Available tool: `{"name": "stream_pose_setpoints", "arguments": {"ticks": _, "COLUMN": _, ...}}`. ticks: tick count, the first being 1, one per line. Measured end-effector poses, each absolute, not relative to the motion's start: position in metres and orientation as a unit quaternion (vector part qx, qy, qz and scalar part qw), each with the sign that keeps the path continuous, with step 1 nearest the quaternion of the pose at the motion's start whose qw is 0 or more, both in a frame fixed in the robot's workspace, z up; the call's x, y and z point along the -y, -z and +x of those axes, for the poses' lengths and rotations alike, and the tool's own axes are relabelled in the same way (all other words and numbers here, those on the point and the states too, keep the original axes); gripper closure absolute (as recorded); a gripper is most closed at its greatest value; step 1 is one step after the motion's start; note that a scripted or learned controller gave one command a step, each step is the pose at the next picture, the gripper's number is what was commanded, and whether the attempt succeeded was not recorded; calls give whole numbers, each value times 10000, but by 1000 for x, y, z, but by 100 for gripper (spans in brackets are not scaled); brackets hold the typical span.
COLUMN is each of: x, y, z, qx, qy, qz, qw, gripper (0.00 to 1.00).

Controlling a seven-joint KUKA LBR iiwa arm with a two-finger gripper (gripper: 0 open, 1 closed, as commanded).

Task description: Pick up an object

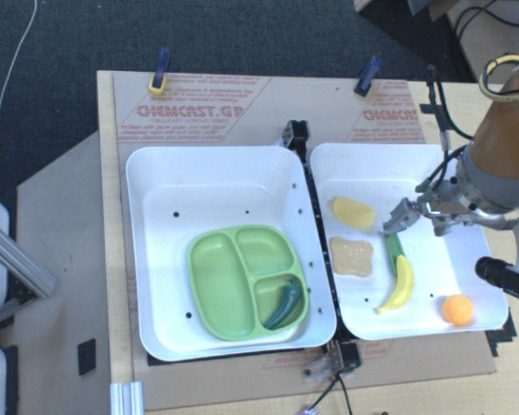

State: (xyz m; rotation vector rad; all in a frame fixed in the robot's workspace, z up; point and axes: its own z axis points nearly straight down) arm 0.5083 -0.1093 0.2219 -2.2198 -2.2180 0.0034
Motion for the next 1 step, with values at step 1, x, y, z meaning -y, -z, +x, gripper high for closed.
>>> {"name": "stream_pose_setpoints", "arguments": {"ticks": 1, "x": 109, "y": -179, "z": 510, "qx": 7068, "qy": -16, "qz": -7074, "qw": 30, "gripper": 0}}
